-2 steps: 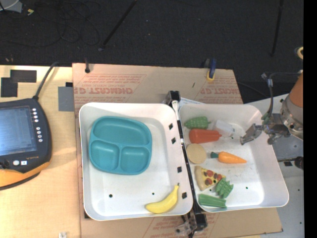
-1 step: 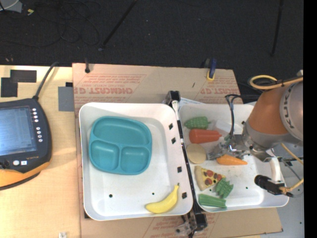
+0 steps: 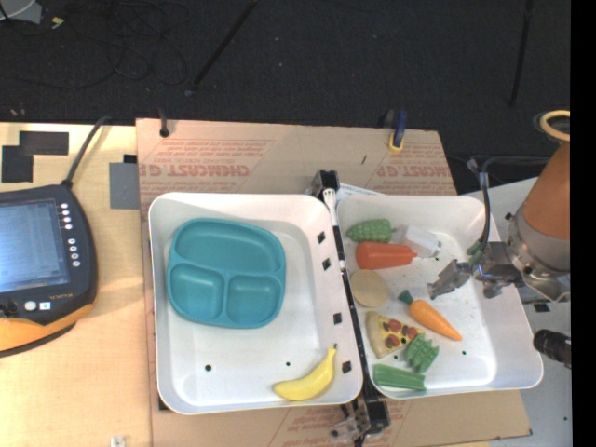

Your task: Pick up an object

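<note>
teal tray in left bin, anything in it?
Empty. All three compartments of the teal tray show bare; the banana lies apart, on the bin floor.

- Handheld control pendant, screen lit, lies on wooden bench at far left.
- Cardboard sheet with printed lettering under both bins.
- Blue-and-yellow clamp on cardboard's back edge.
- Dark cables across black floor behind.

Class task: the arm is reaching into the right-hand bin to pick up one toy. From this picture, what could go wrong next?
1. The gripper hangs just above the carrot, which lies slanted, so the fingers might slip off its tapered body.
2. The red pepper, tan disc and pizza slice crowd close by, so a descent slightly off could nudge or grab the wrong toy.
</note>
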Robot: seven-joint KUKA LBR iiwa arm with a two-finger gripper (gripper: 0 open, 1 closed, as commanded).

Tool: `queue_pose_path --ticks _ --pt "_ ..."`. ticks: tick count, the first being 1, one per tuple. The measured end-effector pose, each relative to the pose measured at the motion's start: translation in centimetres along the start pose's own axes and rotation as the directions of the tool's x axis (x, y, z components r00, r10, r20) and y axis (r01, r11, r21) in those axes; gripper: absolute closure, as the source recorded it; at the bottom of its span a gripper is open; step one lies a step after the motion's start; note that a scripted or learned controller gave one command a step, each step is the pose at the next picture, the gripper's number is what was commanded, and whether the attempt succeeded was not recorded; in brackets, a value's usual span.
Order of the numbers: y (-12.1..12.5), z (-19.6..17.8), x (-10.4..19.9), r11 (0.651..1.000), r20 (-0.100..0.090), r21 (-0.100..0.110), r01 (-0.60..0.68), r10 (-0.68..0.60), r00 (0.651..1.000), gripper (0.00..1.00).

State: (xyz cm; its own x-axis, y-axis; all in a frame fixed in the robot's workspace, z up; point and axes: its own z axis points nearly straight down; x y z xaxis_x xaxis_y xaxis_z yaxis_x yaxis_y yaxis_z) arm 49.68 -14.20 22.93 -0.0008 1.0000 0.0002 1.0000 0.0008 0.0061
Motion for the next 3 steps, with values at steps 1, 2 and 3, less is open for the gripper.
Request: queue_pose_path --ticks 1,2,3 --pt "-2.1 12.7 -1.1 1.0 -0.004 0.02 -0.002 0.002 1.0 0.0" --pt "-2.1 14.1 2.8 1.0 0.001 0.003 -0.001 0.001 1.0 0.0" --pt "-2.0 12.9 2.8 1.0 -0.004 0.004 -0.005 0.005 1.0 1.0"
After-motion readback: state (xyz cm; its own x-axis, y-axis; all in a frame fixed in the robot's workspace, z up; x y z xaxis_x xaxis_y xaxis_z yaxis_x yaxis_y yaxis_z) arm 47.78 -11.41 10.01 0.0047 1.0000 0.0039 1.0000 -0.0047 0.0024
